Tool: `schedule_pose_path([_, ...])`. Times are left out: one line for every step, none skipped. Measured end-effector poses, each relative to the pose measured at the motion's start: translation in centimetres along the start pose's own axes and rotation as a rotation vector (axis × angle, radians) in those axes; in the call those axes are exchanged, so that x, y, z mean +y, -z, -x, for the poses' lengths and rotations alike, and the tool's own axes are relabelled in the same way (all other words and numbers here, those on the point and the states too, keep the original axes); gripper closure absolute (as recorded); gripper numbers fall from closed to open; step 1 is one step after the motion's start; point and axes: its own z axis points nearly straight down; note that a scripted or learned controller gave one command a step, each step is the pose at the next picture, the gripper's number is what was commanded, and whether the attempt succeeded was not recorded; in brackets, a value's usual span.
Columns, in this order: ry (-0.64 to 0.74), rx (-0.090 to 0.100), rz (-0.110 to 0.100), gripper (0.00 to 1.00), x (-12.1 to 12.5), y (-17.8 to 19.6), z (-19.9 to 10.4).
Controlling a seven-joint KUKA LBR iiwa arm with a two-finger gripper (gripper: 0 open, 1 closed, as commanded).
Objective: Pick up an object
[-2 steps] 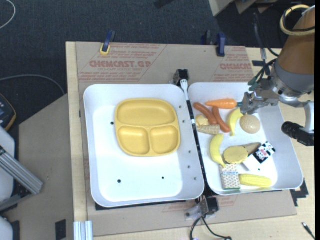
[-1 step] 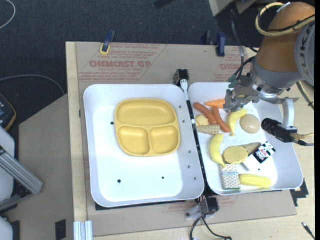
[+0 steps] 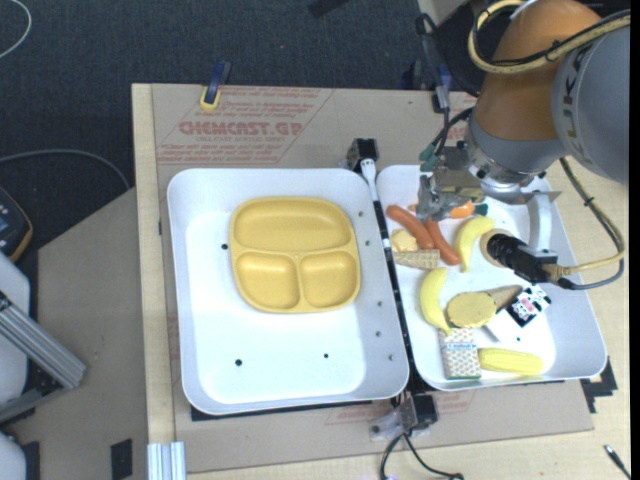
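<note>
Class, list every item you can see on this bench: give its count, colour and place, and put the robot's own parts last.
White bins: 2, white, side by side on the bench.
Divided tray: 1, yellow, in the left bin.
Carrots: 2, orange, upper part of the right bin.
Bananas: 2, yellow, middle of the right bin.
Corn cob: 1, yellow, near edge of the right bin.
Clamp: 1, blue and yellow, far edge of the board.
Arm: 1, grey with orange band, over the right bin.
Tool: 1, grey, above the carrots.

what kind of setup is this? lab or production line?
Most likely a robotics lab grasping rig, not production: two white bins clamped to a protective-paper-covered board, toy food such as a plastic banana, a yellow divided tray, and loose cables on carpet.
</note>
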Motion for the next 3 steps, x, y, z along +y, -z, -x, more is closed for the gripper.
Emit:
schedule_pose_path([0.000,0.000,-0.001,1.00,1.8,-1.2,-5.2])
schedule_pose_path([-0.001,0.001,0.000,1.00,3.3,-0.8,-8.9])
schedule_pose_path([-0.004,0.000,-0.006,1.00,1.6,0.4,-8.9])
